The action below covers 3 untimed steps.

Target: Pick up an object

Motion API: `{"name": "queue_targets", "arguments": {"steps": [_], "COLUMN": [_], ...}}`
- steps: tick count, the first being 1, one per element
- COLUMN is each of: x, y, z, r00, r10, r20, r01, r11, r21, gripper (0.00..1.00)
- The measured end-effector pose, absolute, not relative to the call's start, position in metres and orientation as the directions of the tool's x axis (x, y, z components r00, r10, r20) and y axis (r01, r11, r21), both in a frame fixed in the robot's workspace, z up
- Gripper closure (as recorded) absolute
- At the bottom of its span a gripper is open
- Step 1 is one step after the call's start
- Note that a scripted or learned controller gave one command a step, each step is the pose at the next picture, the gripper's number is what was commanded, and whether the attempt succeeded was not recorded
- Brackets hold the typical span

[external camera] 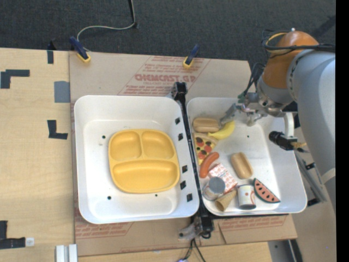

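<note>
A yellow toy banana (224, 130) was seen lying near the far end of the right bin (283, 171), its upper end touching a tan bread roll (205, 124). The gripper (235, 111) was positioned just above the banana's upper end — nothing was seen held between its fingers, and whether they were spread or pressed together could not be told. Closer to the camera than the banana, a pizza slice (204, 144), a sausage (209, 164), a hot-dog bun (241, 165), an ice-cream cone (224, 200), a small cup (246, 196) and a watermelon slice (265, 191) were scattered. Left of the banana — in the neighbouring left bin (92, 146) — a yellow divided plate (144, 161) was placed.
</note>
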State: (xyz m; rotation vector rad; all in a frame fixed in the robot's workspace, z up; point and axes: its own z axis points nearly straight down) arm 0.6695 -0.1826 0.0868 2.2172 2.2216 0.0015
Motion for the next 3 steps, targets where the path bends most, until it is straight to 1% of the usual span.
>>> {"name": "queue_targets", "arguments": {"steps": [1,2,3], "x": [0.616,0.551,0.608], "y": [-0.153,-0.172,-0.126], "z": [0.087,0.087,0.087], "r00": [-0.001,0.001,-0.003], "r10": [1.0,1.0,1.0], "r20": [-0.003,-0.004,-0.001], "r01": [1.0,1.0,1.0], "r11": [0.001,-0.001,0.003], "r21": [0.002,0.004,0.006], "gripper": [0.0,0.0,0.0]}}
